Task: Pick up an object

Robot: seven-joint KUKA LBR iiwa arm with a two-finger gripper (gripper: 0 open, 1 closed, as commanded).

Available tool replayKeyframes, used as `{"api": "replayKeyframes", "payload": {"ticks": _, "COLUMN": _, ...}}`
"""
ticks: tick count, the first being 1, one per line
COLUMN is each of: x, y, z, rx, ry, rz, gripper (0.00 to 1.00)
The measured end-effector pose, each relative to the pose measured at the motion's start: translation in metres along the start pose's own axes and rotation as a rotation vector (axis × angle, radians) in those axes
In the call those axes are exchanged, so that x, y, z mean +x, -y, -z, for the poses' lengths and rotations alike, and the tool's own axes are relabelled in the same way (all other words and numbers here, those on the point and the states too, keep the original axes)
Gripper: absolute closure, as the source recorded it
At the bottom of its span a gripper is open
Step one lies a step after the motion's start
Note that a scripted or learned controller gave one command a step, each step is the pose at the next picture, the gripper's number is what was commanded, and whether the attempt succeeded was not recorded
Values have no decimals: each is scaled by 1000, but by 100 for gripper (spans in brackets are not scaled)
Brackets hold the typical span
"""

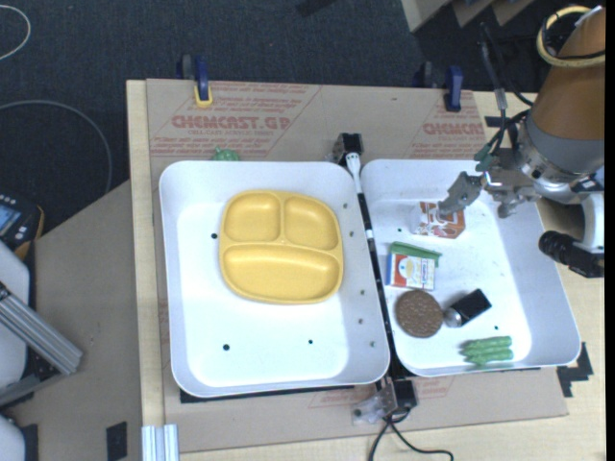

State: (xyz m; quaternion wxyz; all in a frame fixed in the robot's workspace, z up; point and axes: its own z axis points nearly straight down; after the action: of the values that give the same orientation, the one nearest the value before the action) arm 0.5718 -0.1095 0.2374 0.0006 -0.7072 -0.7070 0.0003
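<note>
Hovering over the right bin [538, 286], my gripper [459, 196] sits just above a crinkly red-and-white packet [440, 221]; I cannot tell its state. Nearby lie a flat carton [411, 267] and a round brown disc [420, 313].

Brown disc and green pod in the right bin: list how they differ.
The brown disc is round, dark and wide; the green pod is long, thin and bright. The disc lies near the bin's middle divider, the pod by the near rim. Both lie flat in the right bin.
</note>
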Motion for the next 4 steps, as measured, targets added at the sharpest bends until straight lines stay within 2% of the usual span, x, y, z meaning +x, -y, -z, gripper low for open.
{"api": "replayKeyframes", "payload": {"ticks": 1, "x": 50, "y": -99, "z": -15, "rx": -9, "ry": 0, "rz": 8, "gripper": 0}}
{"api": "replayKeyframes", "payload": {"ticks": 2, "x": 46, "y": -96, "z": -3, "rx": -8, "ry": 2, "rz": 2, "gripper": 100}}
{"api": "replayKeyframes", "payload": {"ticks": 3, "x": 143, "y": -76, "z": -55, "rx": 6, "ry": -2, "rz": 8, "gripper": 100}}
{"api": "replayKeyframes", "payload": {"ticks": 4, "x": 194, "y": -50, "z": -8, "rx": -4, "ry": -2, "rz": 7, "gripper": 100}}
